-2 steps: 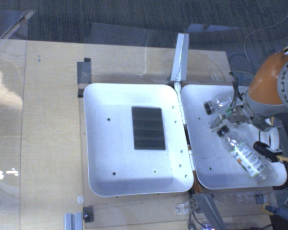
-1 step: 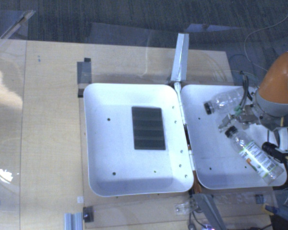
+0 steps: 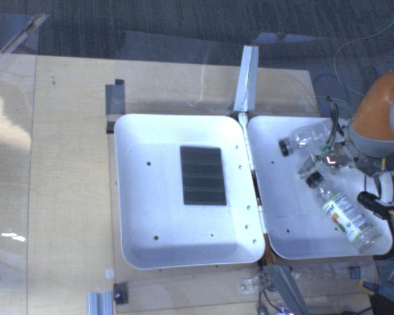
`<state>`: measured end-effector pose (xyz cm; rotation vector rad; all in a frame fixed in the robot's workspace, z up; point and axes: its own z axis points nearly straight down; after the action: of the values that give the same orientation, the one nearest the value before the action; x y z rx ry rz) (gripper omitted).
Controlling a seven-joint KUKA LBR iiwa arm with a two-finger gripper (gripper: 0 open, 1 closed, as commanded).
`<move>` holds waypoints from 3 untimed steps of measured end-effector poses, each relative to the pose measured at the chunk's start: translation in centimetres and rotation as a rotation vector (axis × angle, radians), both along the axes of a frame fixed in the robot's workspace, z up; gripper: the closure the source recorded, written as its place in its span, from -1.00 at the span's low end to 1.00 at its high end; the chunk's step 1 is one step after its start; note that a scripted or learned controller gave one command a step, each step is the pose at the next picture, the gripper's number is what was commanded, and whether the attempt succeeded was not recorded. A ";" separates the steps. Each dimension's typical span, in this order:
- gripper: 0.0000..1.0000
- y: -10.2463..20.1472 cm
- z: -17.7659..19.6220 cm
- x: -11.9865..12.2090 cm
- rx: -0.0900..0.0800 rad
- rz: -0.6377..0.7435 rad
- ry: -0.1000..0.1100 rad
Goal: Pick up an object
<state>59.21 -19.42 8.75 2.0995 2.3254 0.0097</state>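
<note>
Two clear plastic bottles with black caps lie in the right bin [image 3: 282, 231]. One bottle [image 3: 306, 138] rests near the bin's far edge, its cap pointing left. The other bottle [image 3: 345, 216], with a green and white label, lies slanted toward the near right corner, cap up-left. My gripper [image 3: 326, 157] reaches in from the right and hangs between the two bottles, close over the space by their necks. A flat black ridged slab [image 3: 203, 175] lies in the middle of the left bin [image 3: 138, 228].
The grey arm with its orange band [image 3: 378, 113] covers the right bin's far right side. A metal bar [image 3: 246, 79] stands at the back where the two bins meet. Wooden bench surface [image 3: 59, 195] surrounds the bins.
</note>
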 end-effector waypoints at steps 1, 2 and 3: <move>1.00 0.0 1.0 0.3 -0.001 0.002 -0.007; 1.00 3.3 9.9 3.0 -0.001 0.217 0.008; -1.00 3.3 9.9 3.0 -0.001 0.217 0.008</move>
<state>62.19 -16.12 18.65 1.8392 2.5439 0.0016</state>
